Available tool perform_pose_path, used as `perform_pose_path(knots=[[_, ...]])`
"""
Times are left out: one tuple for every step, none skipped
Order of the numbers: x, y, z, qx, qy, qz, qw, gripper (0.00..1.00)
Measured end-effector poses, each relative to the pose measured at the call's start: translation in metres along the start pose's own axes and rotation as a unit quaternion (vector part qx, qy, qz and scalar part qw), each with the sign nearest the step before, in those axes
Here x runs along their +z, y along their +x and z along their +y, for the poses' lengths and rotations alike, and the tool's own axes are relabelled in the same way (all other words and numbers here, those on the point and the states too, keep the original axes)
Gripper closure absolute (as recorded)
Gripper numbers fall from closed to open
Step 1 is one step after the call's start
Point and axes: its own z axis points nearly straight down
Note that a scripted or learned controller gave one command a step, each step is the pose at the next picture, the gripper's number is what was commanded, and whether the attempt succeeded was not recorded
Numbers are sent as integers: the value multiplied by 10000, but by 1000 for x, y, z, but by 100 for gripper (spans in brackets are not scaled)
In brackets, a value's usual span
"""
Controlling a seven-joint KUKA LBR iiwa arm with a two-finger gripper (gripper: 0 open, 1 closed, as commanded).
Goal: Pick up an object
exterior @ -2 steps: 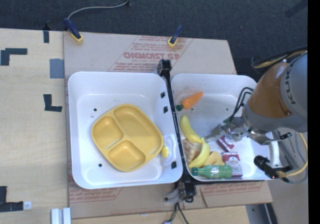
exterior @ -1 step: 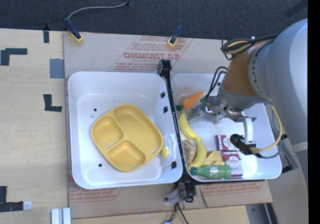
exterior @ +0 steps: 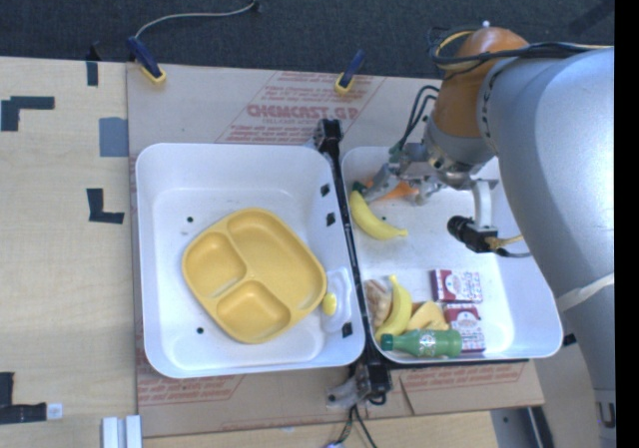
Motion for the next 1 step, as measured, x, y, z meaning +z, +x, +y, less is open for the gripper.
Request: perform_pose_path(knots=[[9,-54,-72,0,8,16,10000,0]])
